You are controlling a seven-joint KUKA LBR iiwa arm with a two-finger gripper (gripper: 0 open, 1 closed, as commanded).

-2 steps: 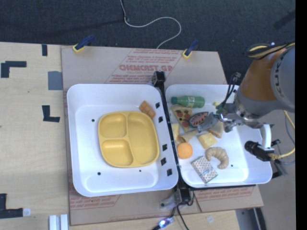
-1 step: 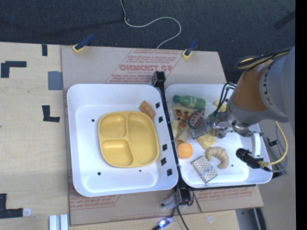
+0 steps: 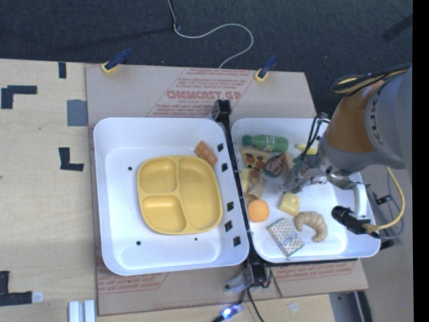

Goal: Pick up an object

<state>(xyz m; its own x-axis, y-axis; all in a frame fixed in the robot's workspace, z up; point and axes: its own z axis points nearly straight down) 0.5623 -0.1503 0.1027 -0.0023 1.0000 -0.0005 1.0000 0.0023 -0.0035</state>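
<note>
Left bin (image 3: 114, 180) holds a yellow tray (image 3: 179, 194); right bin (image 3: 335, 247) holds croissant (image 3: 313, 224), orange (image 3: 259, 210); gripper (image 3: 295, 180) state unclear

— What do we have in the left bin (image 3: 110, 180)?
— A divided plate (image 3: 179, 194) in its middle, with a small snack piece (image 3: 206, 153) just behind it.
— And in the right bin (image 3: 362, 247)?
— We find a bottle (image 3: 265, 142) at the back, a pizza slice (image 3: 253, 164) before it, then a ball (image 3: 258, 210), a cheese wedge (image 3: 289, 203), a croissant (image 3: 312, 224) and a packet (image 3: 285, 237) nearest us.
</note>
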